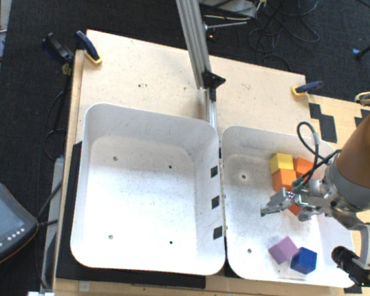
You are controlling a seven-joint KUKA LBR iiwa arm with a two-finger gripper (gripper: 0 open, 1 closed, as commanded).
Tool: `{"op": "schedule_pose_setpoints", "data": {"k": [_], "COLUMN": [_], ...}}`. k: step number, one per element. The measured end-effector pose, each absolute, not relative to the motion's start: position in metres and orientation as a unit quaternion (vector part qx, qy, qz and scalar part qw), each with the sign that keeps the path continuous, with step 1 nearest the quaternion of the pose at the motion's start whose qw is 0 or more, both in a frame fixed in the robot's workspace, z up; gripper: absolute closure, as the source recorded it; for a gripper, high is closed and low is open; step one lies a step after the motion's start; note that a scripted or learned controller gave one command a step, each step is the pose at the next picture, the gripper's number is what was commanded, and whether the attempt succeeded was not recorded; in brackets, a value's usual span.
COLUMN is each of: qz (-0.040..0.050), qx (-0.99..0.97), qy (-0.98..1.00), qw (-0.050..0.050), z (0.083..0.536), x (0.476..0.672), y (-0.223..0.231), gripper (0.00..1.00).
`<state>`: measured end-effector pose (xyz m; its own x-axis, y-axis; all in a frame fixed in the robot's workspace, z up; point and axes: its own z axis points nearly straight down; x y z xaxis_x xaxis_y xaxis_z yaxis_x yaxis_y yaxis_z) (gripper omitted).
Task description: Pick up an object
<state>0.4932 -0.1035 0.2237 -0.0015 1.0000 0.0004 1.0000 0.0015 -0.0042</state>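
Several blocks lie in the right bin (237,257). A yellow block (282,163) and an orange block (303,167) sit at the back, with another orange block (281,179) just in front of them. Near the front lie a purple block (284,250) and a blue block (304,260). My gripper (291,211) hangs over the middle right of this bin, open, its grey fingers (273,207) spread apart. A small orange-red piece (294,208) shows between them; I cannot tell whether it is touched.
The left bin (104,131) stands beside the right one, and a dark ridge (216,191) runs where they meet. A slanted metal pole (194,27) crosses the bench at the back. A black cable (309,139) loops above the wrist.
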Motion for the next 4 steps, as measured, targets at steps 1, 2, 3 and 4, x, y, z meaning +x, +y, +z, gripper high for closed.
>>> {"op": "schedule_pose_setpoints", "data": {"k": [1,2,3,4], "qz": [-0.0001,0.0017,0.0017,0.0004], "qx": [-0.707,-0.708,-0.708,-0.707], "qy": [-0.707,-0.706,-0.707,-0.707], "qw": [0.0,0.002,0.003,0.0], "z": [0.226,0.167,0.122,0.094], "x": [0.494,0.498,0.495,0.495], "y": [-0.104,-0.111,-0.115,-0.115], "gripper": [0.0,0.0,0.0,0.0]}}
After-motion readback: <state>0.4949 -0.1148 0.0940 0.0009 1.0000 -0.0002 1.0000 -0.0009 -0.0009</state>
